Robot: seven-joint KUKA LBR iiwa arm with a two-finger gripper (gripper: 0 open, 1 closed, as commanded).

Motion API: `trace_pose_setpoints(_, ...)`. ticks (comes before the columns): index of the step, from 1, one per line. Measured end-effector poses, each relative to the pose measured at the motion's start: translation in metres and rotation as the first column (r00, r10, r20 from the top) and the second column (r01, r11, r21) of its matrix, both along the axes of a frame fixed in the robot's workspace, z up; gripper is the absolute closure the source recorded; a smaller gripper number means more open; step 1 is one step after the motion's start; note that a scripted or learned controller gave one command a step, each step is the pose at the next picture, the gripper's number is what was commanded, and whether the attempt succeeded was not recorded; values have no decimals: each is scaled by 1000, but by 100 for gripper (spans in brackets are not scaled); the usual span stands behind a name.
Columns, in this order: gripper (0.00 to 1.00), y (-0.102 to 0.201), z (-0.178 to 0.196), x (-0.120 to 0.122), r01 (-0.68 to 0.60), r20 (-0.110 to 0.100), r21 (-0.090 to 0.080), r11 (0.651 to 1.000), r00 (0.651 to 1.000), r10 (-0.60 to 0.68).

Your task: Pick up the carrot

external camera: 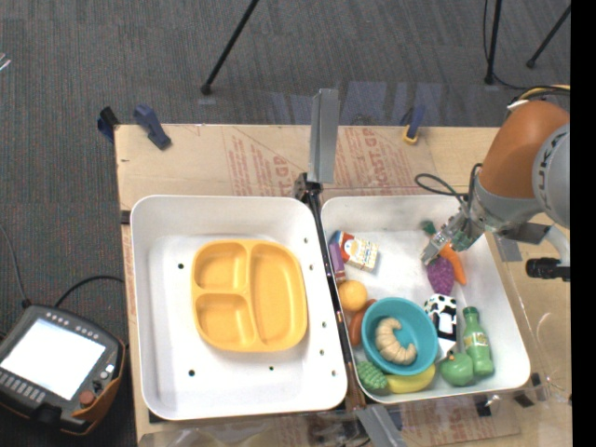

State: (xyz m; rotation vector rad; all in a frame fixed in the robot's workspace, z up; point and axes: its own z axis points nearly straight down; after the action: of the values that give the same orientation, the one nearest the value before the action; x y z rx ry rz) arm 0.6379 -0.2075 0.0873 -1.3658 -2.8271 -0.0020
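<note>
Pinching the carrot (454, 250), the gripper (447, 242) hangs in the right bin (400, 214). Purple grapes (441, 275) lie just at its 6 o'clock.

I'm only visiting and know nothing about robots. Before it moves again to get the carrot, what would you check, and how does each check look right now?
1. Gripper sits over the right bin: ok.
2. Carrot located: ok, its orange tip shows just below the gripper.
3. Carrot held between the jaws: cannot tell, the gripper hides the contact.
4. Room around the carrot: not ok, the purple grapes lie right against it.
5. Path straight up free of obstacles: ok.
6. Yellow plate in the left bin out of the way: ok.
</note>
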Motion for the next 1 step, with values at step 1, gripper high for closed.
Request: trace_pose_setpoints(1, 100, 68, 115, 5, -145, 18, -5, 989, 989, 145)
